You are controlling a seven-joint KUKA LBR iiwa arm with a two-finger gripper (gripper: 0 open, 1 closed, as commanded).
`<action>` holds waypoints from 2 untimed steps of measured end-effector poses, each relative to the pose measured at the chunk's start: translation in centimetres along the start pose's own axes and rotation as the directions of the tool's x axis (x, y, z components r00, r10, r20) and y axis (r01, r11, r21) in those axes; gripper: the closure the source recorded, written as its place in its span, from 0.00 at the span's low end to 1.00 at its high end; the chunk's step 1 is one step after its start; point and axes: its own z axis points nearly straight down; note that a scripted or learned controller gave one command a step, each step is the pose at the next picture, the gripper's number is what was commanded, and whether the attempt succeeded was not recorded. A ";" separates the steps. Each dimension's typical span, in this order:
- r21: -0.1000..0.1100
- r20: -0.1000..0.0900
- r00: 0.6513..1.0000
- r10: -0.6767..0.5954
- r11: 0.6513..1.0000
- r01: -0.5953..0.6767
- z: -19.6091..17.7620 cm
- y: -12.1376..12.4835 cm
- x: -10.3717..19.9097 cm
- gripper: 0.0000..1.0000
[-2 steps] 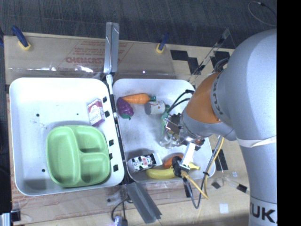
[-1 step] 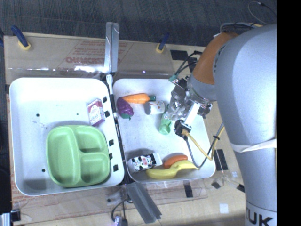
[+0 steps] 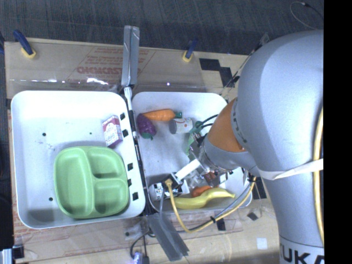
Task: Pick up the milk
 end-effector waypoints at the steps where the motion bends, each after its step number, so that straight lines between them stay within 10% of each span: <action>1: -0.002 -0.002 0.995 0.099 0.995 -0.099 -8.2 6.4 7.3 1.00; 2: 0.000 0.000 0.998 0.068 0.998 -0.068 -6.0 9.6 0.1 1.00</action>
